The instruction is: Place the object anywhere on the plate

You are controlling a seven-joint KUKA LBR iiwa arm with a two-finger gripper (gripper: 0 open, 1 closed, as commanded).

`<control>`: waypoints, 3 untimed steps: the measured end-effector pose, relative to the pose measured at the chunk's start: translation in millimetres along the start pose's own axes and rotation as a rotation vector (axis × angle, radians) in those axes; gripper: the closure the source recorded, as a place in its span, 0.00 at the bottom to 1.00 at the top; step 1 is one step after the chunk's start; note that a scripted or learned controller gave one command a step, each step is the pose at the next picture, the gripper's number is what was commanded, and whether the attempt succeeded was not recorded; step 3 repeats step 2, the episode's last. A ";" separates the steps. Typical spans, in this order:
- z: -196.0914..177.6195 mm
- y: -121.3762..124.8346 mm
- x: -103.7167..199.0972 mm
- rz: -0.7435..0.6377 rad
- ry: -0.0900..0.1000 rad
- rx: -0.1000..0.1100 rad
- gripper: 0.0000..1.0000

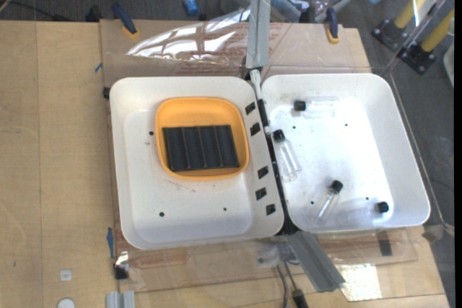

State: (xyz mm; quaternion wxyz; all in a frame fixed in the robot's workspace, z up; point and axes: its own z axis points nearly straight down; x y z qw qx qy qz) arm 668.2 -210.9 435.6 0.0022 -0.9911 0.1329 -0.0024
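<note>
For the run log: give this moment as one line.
plate: left bin | black ridged block: on plate | clear vials: right bin

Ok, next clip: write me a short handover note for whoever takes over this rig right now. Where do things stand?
Things: the black ridged block lies flat on the orange plate, fully within its rim. The plate sits in the left bin.
Done: judging by how it lies, the placing is complete.
Left: probably nothing for this task; just confirm the block is free of any grip.
Other: several clear vials with black caps lie scattered in the right bin.
</note>
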 end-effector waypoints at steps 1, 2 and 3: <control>-0.2 0.3 -0.1 0.000 0.000 0.000 0.00; -11.3 -5.1 0.5 -0.004 0.004 0.006 1.00; -11.3 -5.1 0.5 -0.004 0.004 0.006 1.00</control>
